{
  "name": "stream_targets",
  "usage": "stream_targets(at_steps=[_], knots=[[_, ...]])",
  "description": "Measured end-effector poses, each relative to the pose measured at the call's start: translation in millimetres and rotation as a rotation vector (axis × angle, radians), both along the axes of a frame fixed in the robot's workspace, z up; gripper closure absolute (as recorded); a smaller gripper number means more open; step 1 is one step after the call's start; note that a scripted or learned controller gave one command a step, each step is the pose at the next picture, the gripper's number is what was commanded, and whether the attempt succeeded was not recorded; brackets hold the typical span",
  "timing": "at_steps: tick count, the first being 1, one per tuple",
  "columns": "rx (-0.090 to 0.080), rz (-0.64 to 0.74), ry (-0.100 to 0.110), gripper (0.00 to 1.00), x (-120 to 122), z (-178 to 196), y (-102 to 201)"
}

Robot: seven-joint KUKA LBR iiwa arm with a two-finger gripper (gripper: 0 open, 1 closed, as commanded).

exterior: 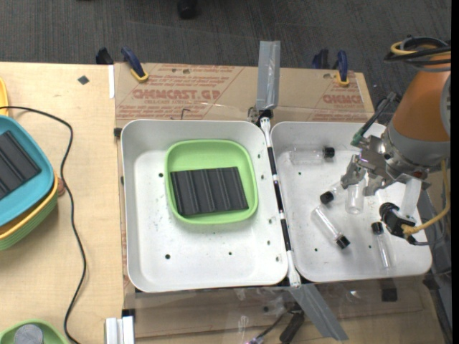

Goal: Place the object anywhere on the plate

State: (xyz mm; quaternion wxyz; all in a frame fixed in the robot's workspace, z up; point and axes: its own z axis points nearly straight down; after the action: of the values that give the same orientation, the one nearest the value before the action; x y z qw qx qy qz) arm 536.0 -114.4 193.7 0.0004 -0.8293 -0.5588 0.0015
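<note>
Nearest you, in the right bin (401, 260), lie clear vials with black caps; one vial (330, 228) rests left of centre. Beyond, the gripper (356, 192) hangs over that bin; whether its fingers are open, you cannot tell. The green plate (210, 156) sits in the left bin (143, 249).

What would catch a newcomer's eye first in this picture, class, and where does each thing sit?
The bright green plate stands out first, lying in the left white bin with a dark ribbed mat on it. Next comes the grey and orange arm at the right, its gripper over the right bin, where clear tubes with black caps lie scattered.
</note>
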Motion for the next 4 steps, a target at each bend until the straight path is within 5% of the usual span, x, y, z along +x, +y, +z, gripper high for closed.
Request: stream_targets(at_steps=[1,4], knots=[[0.000,0.000,0.000,0.00,0.0,0.0,0.0],[-0.003,-0.596,0.001,0.00,-58.1,81.4,-34.0]])
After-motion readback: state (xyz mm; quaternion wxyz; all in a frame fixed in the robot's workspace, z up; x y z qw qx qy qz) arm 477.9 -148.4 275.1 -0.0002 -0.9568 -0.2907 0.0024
